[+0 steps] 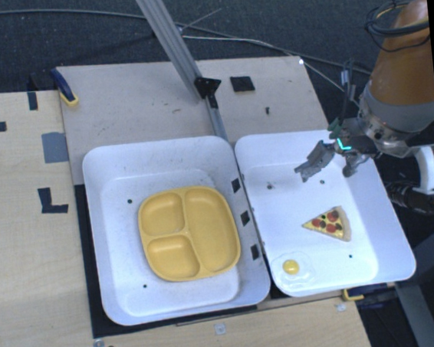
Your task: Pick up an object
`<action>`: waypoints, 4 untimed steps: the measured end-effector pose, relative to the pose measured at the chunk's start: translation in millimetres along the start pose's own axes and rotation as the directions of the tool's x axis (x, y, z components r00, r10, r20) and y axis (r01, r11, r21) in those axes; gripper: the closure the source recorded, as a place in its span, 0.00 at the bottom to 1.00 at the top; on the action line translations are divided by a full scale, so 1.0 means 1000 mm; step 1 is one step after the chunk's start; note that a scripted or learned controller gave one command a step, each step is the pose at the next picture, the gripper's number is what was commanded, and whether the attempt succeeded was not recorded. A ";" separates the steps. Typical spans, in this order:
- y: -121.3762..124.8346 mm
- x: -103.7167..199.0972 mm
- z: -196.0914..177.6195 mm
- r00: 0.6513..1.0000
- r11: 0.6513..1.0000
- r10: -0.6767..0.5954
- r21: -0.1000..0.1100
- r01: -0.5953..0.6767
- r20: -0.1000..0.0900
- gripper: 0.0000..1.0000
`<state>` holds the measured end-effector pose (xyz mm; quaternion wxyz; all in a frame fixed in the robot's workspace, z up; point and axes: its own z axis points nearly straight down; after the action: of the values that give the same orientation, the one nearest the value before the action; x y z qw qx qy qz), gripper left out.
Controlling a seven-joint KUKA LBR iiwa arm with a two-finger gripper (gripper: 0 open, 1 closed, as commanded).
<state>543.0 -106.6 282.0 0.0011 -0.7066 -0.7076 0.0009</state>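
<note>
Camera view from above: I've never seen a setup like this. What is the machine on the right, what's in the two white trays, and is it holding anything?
One fixed camera looks down at a slant on a bench. The grey and orange machine is a robot arm reaching in from the right. Its two-finger gripper is open over the right bin, with nothing between its fingers. That bin holds a toy pizza slice and a toy fried egg. The left bin holds a yellow divided plate.
</note>
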 end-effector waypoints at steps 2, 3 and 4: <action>0.002 0.001 0.043 1.000 1.000 0.001 0.002 -0.001 0.001 0.00; 0.011 0.003 0.101 1.000 1.000 0.000 0.004 0.000 0.000 0.00; 0.006 0.001 0.146 1.000 1.000 0.001 0.004 -0.001 0.001 0.00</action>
<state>548.1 -105.6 136.1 0.0023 -0.7069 -0.7073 0.0024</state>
